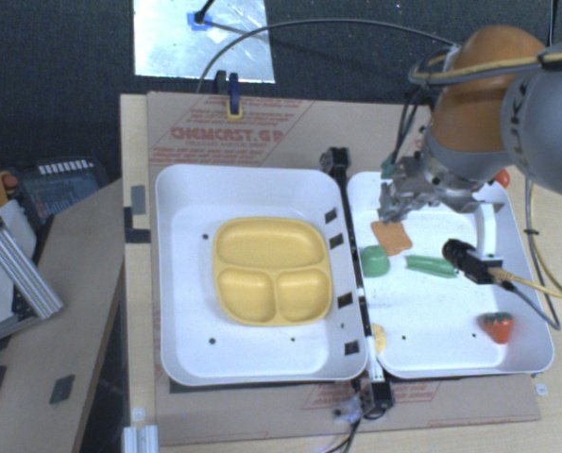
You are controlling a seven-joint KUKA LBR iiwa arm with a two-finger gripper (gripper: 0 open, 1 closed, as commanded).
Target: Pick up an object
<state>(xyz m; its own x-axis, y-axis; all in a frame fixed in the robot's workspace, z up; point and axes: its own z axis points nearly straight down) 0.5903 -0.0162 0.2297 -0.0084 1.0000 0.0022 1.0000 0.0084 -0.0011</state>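
The hand point(395, 206) is hovering over the rear left part of the right bin point(537, 345). The wrist above is masking it, so whether it is apart or together cannot be told. An orange flat piece point(392, 238) is lying just beside it; contact cannot be judged. A green round item point(373, 261) and a green long item point(432, 266) are lying nearer the front. A red-orange item point(497, 327), too small to identify, is sitting well apart. A yellow divided plate point(271, 270) is occupying the left bin point(181, 347).

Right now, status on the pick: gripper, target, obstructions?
Gripper over right bin, near its far left corner. Orange flat piece just below it in view, lying flat. Green round piece close beside that.
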